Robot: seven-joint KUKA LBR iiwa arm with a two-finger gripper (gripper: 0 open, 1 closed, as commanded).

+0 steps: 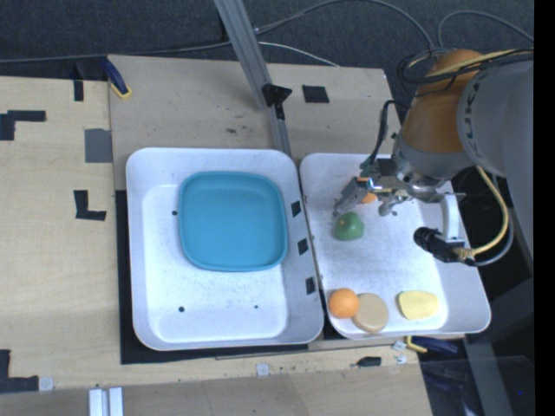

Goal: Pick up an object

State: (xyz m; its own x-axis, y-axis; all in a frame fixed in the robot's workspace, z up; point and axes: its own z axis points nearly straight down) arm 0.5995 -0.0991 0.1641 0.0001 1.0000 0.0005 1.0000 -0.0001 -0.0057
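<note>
A wooden desk (52, 232) seen from above carries two shallow white bins side by side. The left bin (147, 258) holds a square blue plate (232, 220), lying flat near its centre. The right bin (451, 276) holds four small objects. A green ball (349, 227) sits toward the bin's 11 o'clock area. Along the near edge, at about 6 o'clock, three things lie in a row: an orange ball (343, 302) at the left, a tan disc (372, 312) touching it, and a yellow piece (418, 304) a little apart to the right.

A grey arm (494, 120) with an orange band reaches in from 3 o'clock. Its gripper (368, 196) hangs low over the right bin's 12 o'clock part, just beside the green ball, at the ball's 1 o'clock. The gripper is spread open, one dark finger slanting down toward the ball, and nothing sits between the fingers. A small orange patch shows at the gripper, too small to identify.

As for progress, nothing has been picked up yet: all four objects rest on the bin floor. The gripper seems positioned for the green ball. What likely remains is to centre over the ball, close on it and lift it clear.
</note>
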